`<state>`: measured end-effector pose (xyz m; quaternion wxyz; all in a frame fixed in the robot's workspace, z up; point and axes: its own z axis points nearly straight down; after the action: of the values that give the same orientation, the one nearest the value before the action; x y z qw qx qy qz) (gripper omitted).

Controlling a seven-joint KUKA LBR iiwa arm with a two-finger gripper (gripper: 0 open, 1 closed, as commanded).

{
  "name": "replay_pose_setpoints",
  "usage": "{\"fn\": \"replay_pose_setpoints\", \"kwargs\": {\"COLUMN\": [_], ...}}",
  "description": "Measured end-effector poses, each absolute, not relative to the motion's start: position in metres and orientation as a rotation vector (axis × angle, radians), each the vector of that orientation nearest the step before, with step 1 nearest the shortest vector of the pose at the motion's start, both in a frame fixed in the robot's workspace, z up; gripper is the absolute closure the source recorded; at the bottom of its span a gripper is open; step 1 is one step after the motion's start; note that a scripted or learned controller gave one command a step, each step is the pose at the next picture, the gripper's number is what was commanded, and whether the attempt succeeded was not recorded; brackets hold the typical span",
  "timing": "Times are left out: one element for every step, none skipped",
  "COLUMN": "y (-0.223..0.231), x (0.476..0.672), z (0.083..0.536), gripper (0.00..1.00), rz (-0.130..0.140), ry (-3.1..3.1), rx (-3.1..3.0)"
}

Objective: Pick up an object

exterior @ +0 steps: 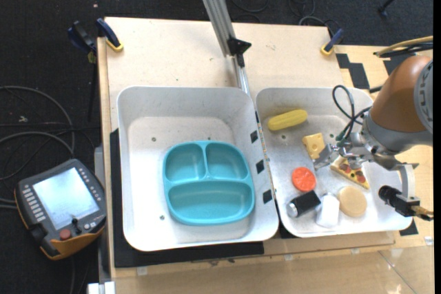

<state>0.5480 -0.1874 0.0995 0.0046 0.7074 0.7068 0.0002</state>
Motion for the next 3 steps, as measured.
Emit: {"fn": "replay_pose_setpoints", "kwargs": {"y": [-0.188,-0.189,-0.197], "x": [0.549,0.556,0.56], "z": [0.111,0.174,0.233], "gripper": [1.0,1.0,1.0], "rz": [0.004,0.005,0.004], "ry": [2.211,2.22,2.219], "rx": [2.212,2.214,2.214]}}
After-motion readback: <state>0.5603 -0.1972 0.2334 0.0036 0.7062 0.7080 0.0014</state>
